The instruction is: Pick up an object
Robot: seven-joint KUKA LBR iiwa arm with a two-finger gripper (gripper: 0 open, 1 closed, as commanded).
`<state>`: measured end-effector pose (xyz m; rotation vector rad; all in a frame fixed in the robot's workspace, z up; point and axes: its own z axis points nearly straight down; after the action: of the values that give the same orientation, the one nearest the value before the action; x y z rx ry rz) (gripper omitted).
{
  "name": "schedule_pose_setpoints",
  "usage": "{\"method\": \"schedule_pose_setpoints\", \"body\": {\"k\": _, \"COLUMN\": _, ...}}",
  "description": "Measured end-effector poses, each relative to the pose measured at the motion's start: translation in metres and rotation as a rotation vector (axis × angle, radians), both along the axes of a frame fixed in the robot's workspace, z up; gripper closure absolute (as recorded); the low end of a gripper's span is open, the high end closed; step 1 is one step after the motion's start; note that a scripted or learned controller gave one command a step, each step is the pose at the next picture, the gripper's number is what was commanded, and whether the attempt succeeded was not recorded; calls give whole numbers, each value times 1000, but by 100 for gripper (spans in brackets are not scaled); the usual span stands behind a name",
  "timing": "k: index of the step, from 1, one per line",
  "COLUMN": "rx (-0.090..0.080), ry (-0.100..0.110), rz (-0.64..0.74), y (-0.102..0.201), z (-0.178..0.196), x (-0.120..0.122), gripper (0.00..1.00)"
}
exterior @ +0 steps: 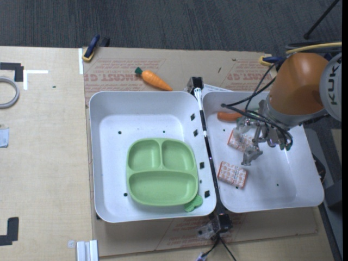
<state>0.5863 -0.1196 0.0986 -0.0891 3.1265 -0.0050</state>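
Nearest me, along the front edge of the table (43,200), there is bare wood with a few bits of black tape. Past that sit the two white bins. The left bin (109,124) holds a green divided plate (162,172), lying flat, with a small green piece tucked at its near right corner. The right bin (293,194) has the things worth picking: a small patterned packet (232,174) lying near the front left, a second similar packet (237,140) further back, and an orange stick-like item (229,116) close to the far wall.

The arm leans in over the right bin, and its pincer (251,154) hangs low between the two packets, just beside the farther one. With the cables and metalwork crowding it, I cannot tell whether it is spread or closed, and I see nothing held in it.

Behind the bins, on the cardboard, a toy carrot (154,79) lies out of play.

By my reckoning the reach is made, but the grasp and lift are not yet done; both packets lie flat on the bin floor.
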Motion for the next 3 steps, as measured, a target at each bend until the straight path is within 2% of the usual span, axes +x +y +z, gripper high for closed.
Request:
{"method": "schedule_pose_setpoints", "body": {"k": 1, "rx": 1, "ry": -3, "rz": -21, "y": 25, "z": 0, "x": 3, "gripper": 0}}
{"method": "schedule_pose_setpoints", "body": {"k": 2, "rx": 1, "ry": 8, "rz": 260, "y": 74, "z": 94, "x": -27, "gripper": 0}}
{"method": "schedule_pose_setpoints", "body": {"k": 3, "rx": -4, "ry": 9, "rz": 875, "y": 83, "z": 94, "x": -24, "gripper": 0}}
